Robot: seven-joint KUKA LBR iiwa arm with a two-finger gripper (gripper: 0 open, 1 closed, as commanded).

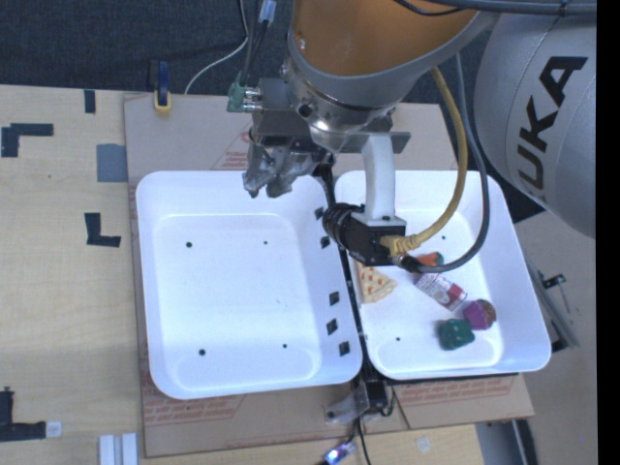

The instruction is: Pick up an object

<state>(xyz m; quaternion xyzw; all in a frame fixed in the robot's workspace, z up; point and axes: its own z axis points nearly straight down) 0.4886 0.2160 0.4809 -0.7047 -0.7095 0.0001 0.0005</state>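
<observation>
The gripper hangs over the upper rim of the left bin, just above frame centre; whether its dark fingers are apart or together cannot be told, and nothing shows between them. Above it the arm — orange band and grey casing — crowds the top right of the frame. In the right bin, toward its lower half, lie a slice-shaped yellow piece, a small bottle, a purple object and a green object, close together. Both bins sit on brown cardboard over a wooden bench. A yellow cable loops across the right bin, partly masking its upper part.
</observation>
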